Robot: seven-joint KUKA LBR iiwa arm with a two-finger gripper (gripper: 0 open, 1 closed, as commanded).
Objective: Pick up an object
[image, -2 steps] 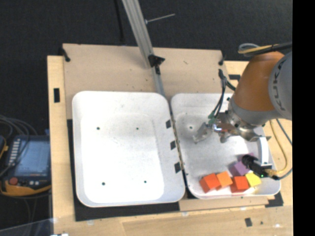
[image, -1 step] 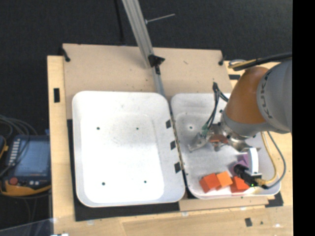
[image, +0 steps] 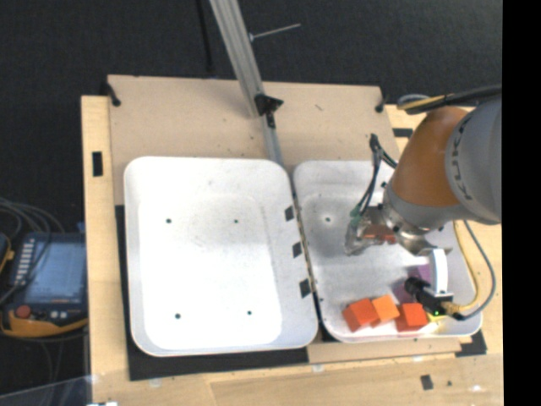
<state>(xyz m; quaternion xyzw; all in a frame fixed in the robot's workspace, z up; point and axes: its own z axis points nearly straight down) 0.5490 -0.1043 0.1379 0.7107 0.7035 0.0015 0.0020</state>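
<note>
Camera view: tan wood bench (image: 194, 117) sat on a dark, speckled floor, w/ a black mat under two shallow white plastic bins w/ rounded corners. Left bin (image: 144, 227) showed a matte, faintly scuffed floor w/ four small dark dots. Right bin (image: 325, 193) held the objs at its near edge: three blocky orange pieces (image: 385, 313), close together, & a small purple item (image: 418, 273) just beside them. A slim metal rail (image: 241, 45) ran diagonally from the top toward the bins' seam. Grey arm w/ glossy orange band (image: 427, 163) reached in from the right; gripper (image: 365, 235) hung over the right bin's middle, apart from the orange pieces. Opening & contents: can't tell. A handheld pendant w/ screen (image: 51, 277) lay on the floor at left.
</note>
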